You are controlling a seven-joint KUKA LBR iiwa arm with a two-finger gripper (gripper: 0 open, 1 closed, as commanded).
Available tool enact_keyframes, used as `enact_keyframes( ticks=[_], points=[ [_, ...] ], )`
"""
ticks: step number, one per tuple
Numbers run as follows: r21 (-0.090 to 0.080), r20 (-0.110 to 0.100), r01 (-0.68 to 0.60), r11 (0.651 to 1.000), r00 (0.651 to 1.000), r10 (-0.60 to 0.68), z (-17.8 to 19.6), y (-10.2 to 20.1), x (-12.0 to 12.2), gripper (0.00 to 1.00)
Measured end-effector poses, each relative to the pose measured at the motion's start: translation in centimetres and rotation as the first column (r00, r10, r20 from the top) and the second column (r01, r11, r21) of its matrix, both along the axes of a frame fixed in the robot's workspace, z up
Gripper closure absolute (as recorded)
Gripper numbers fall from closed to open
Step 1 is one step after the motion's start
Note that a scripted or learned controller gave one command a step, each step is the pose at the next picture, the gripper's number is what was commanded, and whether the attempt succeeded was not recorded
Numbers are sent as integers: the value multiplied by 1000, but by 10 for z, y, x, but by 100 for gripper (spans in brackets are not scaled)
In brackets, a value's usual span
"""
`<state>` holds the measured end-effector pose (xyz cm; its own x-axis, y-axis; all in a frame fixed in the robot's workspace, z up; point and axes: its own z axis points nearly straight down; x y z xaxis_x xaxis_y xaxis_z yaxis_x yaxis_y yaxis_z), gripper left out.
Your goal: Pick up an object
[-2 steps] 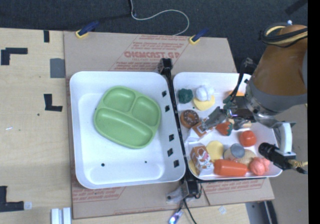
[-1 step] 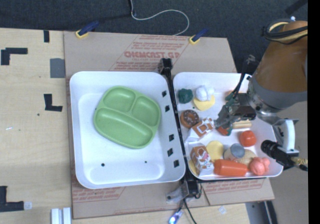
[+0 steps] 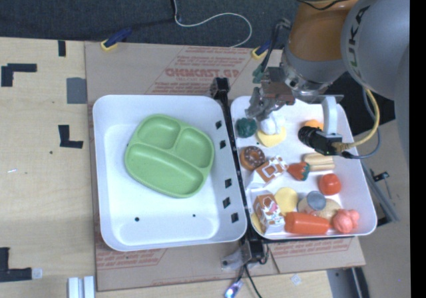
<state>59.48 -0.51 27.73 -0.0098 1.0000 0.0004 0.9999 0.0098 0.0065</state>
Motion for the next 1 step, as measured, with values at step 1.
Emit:
enact_keyframes(
  ticks=[1],
  points=[
    [2,-8,5,1000,1000,-5,44,22,-87,100]
  ],
)
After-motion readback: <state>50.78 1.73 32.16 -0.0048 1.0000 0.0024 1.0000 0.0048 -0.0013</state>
